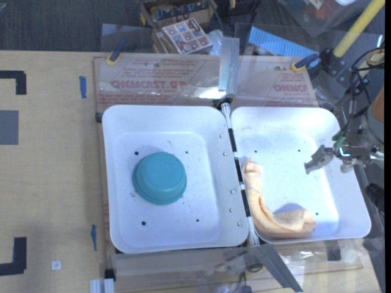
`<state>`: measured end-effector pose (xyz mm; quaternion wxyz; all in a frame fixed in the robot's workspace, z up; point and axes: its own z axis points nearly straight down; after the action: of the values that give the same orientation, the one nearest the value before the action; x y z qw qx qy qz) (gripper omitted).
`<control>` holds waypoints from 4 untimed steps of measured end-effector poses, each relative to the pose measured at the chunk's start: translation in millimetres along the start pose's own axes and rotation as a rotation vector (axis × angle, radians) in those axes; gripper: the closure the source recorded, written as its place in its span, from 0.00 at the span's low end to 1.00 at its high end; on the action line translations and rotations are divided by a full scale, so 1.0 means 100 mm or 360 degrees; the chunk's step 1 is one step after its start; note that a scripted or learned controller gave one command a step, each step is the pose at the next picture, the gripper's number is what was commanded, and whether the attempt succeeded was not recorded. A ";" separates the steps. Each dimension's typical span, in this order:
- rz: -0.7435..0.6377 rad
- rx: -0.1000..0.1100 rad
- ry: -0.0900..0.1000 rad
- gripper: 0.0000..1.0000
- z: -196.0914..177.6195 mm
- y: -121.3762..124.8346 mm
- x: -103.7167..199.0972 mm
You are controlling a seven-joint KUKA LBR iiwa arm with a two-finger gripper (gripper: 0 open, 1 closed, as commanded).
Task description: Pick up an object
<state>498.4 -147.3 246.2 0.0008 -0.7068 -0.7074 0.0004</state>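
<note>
the cloth [269, 209], a tan, towel-like strip, lay crumpled in the right-hand bin [287, 124], running along that bin's left wall and curling across its near edge. it looked soft and light, so it would likely sag and drape rather than keep its shape, and it would not break if squeezed. a pinch on a raised fold seemed the best hold; the bunched end near the front, or the hump at the top by the divider, both stood up from the floor of the bin. a flat part would probably slip out from under the fingers.

the teal bowl [160, 177] sat upside down in the middle of the left-hand bin [122, 124], well apart from the cloth. it looked rigid and smooth, with a rounded back that would offer little to grip.

the gripper [330, 159] hung over the right side of the right-hand bin, near its far wall and apart from the cloth. its fingers appeared spread, with nothing between them.

counted: one cloth, one bowl, two bins, one gripper.
</note>
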 end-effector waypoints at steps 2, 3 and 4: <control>-0.0653 -0.0013 -0.0004 0.00 1.58 -0.16 -0.03; -0.0558 -0.0006 -0.0003 0.00 1.14 -0.18 0.19; -0.0451 -0.0006 -0.0003 0.00 1.20 0.31 0.34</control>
<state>529.0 -113.3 126.3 -0.0012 -0.5999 -0.8001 -0.0003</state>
